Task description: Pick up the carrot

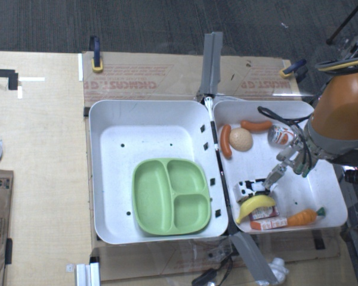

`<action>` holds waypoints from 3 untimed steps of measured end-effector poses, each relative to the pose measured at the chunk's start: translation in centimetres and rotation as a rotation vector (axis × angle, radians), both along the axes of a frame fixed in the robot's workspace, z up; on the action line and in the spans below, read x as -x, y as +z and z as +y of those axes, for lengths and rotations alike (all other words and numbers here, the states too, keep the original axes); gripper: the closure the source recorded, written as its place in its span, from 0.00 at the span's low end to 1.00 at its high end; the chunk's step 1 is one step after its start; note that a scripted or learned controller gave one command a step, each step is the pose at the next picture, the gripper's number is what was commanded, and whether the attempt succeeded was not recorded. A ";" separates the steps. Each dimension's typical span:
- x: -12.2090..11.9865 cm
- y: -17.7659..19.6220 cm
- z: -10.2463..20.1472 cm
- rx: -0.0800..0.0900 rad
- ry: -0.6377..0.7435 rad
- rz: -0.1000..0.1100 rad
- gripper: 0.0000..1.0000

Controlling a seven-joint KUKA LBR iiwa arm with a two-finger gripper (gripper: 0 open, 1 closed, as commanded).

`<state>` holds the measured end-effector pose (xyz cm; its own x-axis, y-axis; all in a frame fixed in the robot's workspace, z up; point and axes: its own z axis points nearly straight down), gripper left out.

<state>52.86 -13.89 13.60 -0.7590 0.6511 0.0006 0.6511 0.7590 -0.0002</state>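
My hand (268, 186) hangs over the banana (255, 205), fingers a little apart and holding nothing, so the carrot (303, 217) in the right bin's near corner still waits.

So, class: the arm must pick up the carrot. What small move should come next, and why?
Probably shift the end effector toward the bin's near right corner: it hangs over the yellow banana, while the orange carrot with green top lies apart, further right.
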 end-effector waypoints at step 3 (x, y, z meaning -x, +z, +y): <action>-2.6 5.6 6.5 0.000 0.316 -0.003 0.00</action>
